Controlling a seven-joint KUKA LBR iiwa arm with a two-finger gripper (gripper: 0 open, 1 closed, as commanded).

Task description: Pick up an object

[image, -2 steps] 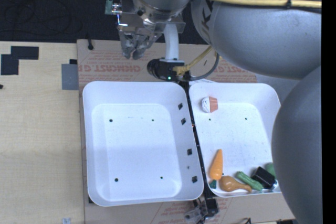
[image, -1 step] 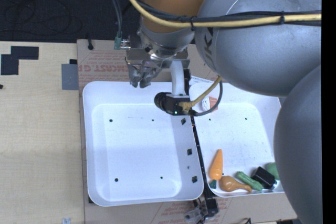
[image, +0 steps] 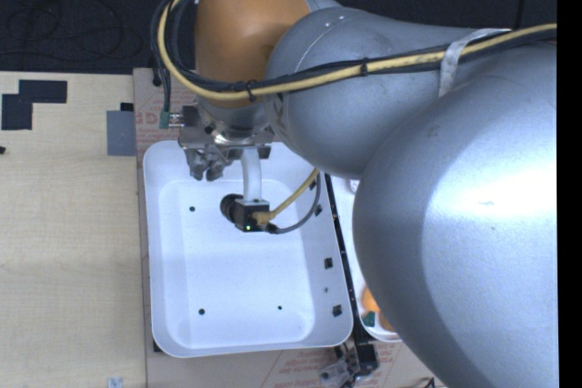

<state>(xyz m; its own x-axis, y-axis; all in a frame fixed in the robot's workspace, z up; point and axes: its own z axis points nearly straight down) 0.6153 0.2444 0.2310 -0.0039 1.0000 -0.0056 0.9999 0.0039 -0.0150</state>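
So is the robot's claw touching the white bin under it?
Cannot tell. The camera view looks down on the gripper over the far end of the white bin, so contact or a gap beneath it is hidden.

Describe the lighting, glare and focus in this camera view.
Camera view: soft, even light on the shallow white bin, with a faint shadow below the gripper; a broad pale sheen on the grey robot arm, which looms close and slightly soft; the background above the bench is nearly black.

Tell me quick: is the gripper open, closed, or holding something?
Gripper: cannot be told from this view; it hangs over the far end of the left bin.
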